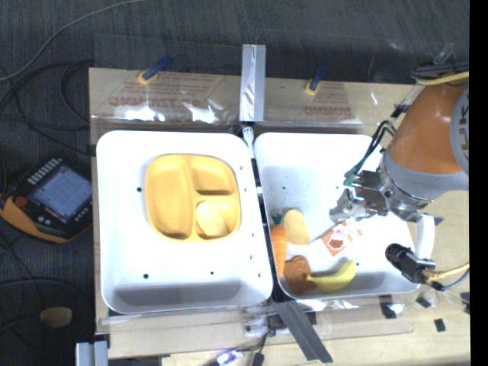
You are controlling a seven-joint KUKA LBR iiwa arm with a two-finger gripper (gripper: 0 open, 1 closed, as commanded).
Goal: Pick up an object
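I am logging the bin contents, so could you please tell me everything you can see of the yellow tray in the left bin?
The yellow tray is a shallow rounded-corner dish, plastic by its look, lying flat near the middle of the left bin. Ridges split it into one long compartment on the left and two smaller ones on the right. A pale yellow rounded object sits in the lower right compartment. Only the bin floor touches the tray from outside.
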